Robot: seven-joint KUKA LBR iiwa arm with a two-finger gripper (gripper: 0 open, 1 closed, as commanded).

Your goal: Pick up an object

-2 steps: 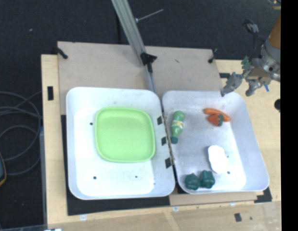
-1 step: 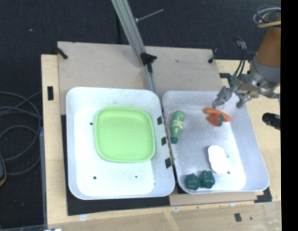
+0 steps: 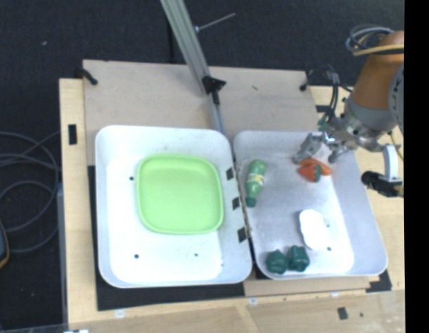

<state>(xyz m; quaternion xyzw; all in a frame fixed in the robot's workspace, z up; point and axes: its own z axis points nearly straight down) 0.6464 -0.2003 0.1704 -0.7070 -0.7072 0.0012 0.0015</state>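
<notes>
Small orange-red plastic toy (image 3: 313,170): light, stiff, slippery; you grip its middle, the gripper (image 3: 318,148) spread open above, holding nothing.

No readable text, brand, number or sign anywhere; the label on the green bottle (image 3: 254,180) is too blurred to read.

A robotics lab: a plywood table (image 3: 152,92) with two white bins (image 3: 117,158), a camera pole (image 3: 190,40), loose cables (image 3: 27,179).
</notes>
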